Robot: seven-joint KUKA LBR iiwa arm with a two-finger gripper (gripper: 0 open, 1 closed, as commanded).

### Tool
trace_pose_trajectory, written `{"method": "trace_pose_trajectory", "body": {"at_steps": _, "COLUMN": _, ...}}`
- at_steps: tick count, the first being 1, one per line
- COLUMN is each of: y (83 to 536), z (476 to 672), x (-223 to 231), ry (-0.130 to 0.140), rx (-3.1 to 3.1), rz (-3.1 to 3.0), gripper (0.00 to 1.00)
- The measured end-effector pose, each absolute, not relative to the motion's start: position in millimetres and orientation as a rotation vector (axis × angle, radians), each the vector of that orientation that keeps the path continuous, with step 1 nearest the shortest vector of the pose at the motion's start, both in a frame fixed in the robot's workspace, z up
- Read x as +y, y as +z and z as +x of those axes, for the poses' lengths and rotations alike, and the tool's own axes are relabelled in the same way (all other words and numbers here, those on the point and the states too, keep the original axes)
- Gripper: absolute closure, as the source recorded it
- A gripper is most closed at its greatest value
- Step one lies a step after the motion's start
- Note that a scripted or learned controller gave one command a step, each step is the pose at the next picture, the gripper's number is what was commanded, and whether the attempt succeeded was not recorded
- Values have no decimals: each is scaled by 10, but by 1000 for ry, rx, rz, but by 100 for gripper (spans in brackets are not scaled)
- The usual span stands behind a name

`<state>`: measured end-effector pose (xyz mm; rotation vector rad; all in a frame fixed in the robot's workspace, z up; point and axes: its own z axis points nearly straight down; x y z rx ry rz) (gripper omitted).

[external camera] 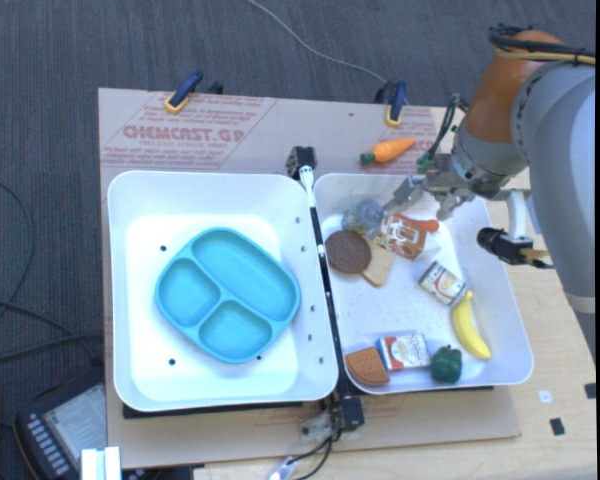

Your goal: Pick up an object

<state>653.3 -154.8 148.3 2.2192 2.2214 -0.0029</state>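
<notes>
On the bench, left to right:
Left bin (120, 268): a blue divided plate (227, 294) is seen lying at its middle.
Clamps: a blue-and-yellow clamp (184, 90) is fixed at the far left of the board, another (395, 103) at the far right.
Carrot: a toy carrot (389, 150) is laid on the board, just beyond the far rim of the right bin (510, 348).
Right bin, far part: a brown disc (348, 252) is set against a slice of toast (378, 266); a red-and-white carton (404, 235) lies to their right.
Right bin, middle: a small tin (441, 283) and a banana (469, 326) are placed side by side.
Right bin, near part: a waffle-like biscuit (366, 367), a small box (404, 351) and a green vegetable (445, 364) are lined along the near rim.
Gripper (427, 197): held over the far part of the right bin, just above the carton; fingers are spread, with nothing seen between them.
</notes>
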Motion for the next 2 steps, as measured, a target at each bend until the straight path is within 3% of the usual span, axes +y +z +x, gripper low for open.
{"method": "trace_pose_trajectory", "body": {"at_steps": 1, "y": 1235, "z": 6490, "x": -1520, "ry": -2, "rx": 2221, "rz": 2219, "gripper": 0}}
{"method": "trace_pose_trajectory", "body": {"at_steps": 2, "y": 904, "z": 6123, "x": -1419, "ry": 10, "rx": 2213, "rz": 2213, "gripper": 0}}
